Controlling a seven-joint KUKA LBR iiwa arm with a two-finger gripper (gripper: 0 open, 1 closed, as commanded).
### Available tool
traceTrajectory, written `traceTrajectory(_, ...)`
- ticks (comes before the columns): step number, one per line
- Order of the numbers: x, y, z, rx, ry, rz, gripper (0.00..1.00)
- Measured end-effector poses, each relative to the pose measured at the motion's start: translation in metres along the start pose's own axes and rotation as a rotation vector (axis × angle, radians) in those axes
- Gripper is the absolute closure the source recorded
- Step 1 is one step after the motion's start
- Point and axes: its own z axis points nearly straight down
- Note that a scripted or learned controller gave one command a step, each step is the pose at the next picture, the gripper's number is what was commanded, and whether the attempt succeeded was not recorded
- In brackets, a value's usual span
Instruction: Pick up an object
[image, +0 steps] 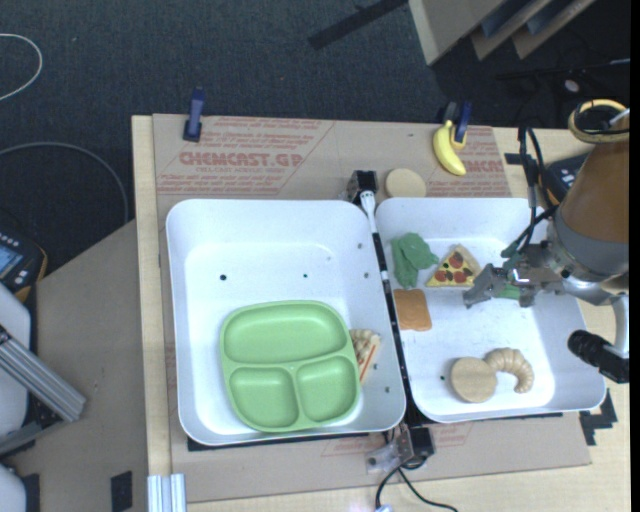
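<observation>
Cardboard-topped bench, two white bins. The gripper (484, 287) hovers low over the right bin's (560, 400) far edge, just beside the pizza slice (455, 268); its grip I cannot tell. Likely lining up for that toy.

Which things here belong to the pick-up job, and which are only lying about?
Belonging to the job:
- end effector, low over the right bin
- pizza slice toy
- tan croissant toy
- round beige biscuit
- green leafy toy
- orange-brown flat slab

Lying about:
- green three-compartment plastic tray in the left bin
- yellow banana and round beige disc outside the bins
</observation>
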Motion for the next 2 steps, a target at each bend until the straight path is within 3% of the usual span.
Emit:
traceTrajectory(1,-0.0311,-0.0368,-0.1735,-0.023,-0.008,0.002,0.0)
traceTrajectory(2,-0.0286,-0.0362,-0.1744,-0.009,-0.005,-0.001,1.0)
